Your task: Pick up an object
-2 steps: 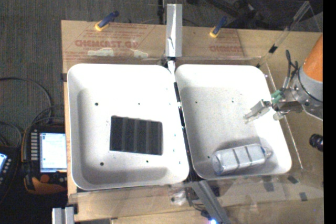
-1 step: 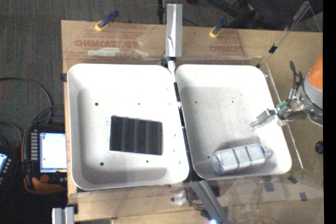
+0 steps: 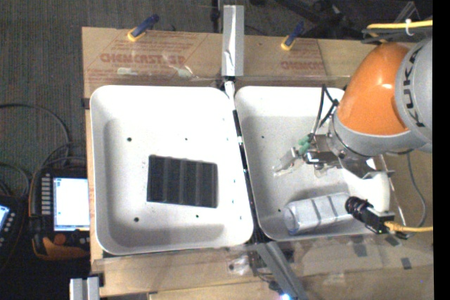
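Note:
A black ridged rectangular block [image 3: 182,181] lies flat in the middle of the left bin [image 3: 112,116]. A pale grey, silvery pack [image 3: 316,211] lies on its side near the front wall of the right bin [image 3: 264,116]. My gripper [image 3: 295,155] hangs over the middle of the right bin, above and just behind the grey pack, pointing left from the orange-banded wrist [image 3: 376,98]. A small green bit [image 3: 304,145] shows at the gripper's tip; I cannot make out what it is. The arm hides the right part of that bin.
The two bins meet at a ridge [image 3: 240,151] between them. A brown board [image 3: 176,56] with two clamps lies behind the bins. A handheld screen unit [image 3: 67,204] sits left of the bench.

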`<state>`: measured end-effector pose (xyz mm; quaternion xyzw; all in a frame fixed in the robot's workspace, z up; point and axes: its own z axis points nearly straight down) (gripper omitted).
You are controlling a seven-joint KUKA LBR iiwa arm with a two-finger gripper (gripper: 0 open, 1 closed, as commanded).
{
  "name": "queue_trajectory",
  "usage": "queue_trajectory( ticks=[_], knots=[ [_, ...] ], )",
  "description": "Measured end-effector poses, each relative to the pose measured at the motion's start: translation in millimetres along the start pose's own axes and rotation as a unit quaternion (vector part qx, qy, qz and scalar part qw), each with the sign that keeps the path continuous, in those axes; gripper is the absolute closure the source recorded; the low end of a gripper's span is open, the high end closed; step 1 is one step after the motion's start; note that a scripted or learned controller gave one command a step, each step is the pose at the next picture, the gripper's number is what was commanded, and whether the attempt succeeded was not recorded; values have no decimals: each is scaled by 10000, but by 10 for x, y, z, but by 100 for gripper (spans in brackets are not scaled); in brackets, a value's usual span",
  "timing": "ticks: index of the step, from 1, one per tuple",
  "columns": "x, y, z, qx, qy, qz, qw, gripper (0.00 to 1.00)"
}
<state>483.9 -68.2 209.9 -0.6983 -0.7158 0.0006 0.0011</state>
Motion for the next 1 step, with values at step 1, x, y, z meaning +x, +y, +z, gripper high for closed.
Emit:
queue_trajectory(
  ticks=[1],
  knots=[
    [-638, 427, 19, -10, -12, 153, 9999, 0]
  ],
)
